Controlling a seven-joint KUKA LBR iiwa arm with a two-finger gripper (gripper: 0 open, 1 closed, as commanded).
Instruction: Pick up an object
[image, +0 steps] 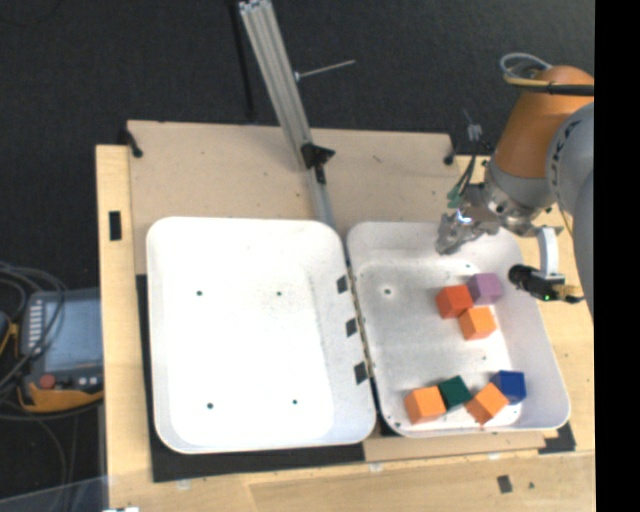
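The bench (230, 170) is a pale wooden board, and it carries two shallow white bins side by side. The right bin (400, 330) lies directly under the gripper (458, 236), which hangs over its far edge. The left bin (245, 330) lies well away from the gripper, on the side opposite to the arm, and it touches the right bin along a row of small dark clips (353, 325). Under both bins there is a black mat (250, 458); its edge shows along the near side. A slanted metal pole (285, 95) meets the bench beyond the bins, not far from the gripper.
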